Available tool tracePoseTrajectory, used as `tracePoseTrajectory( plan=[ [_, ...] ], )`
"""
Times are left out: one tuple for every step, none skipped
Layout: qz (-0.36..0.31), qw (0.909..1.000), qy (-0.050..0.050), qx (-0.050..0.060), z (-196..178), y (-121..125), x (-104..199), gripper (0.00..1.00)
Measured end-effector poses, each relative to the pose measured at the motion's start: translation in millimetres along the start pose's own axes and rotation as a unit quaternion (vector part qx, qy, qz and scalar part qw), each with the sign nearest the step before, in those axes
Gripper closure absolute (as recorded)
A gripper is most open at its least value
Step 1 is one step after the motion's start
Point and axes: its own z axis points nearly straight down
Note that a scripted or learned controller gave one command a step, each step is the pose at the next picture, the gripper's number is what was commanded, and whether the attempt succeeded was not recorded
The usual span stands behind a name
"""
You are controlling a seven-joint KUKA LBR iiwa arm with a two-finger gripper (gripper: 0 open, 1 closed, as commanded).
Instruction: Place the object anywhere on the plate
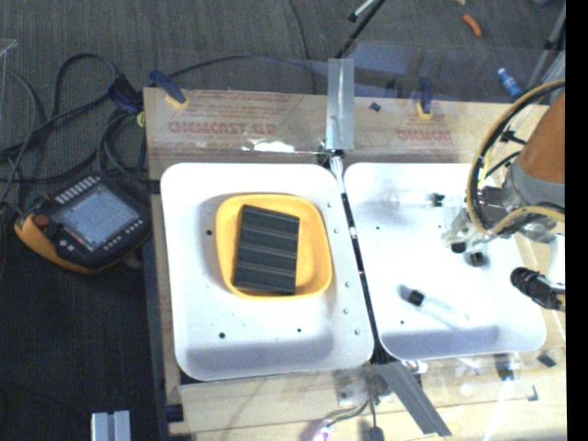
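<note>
The dark ridged block (pixel 267 248) already lies flat on the yellow plate (pixel 317 255) in the left bin (pixel 184 338), so the job looks done. The gripper (pixel 473 246) is over the right bin (pixel 514 324), so the block is well off to its left; I cannot tell if the gripper is open. The block's long side runs from the far edge toward the near edge, tipped a little.

Surroundings: wooden desk (pixel 230 127) on dark grey carpet (pixel 138 16).
Black cables (pixel 69 108) and a handheld control pendant (pixel 87 223) lie on the carpet at left.
</note>
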Motion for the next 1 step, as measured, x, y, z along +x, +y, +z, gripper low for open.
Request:
tracePoseTrajectory(
  plan=[
    [0.0,1.0,0.0,0.0,0.0,0.0,0.0,0.0]
  ],
)
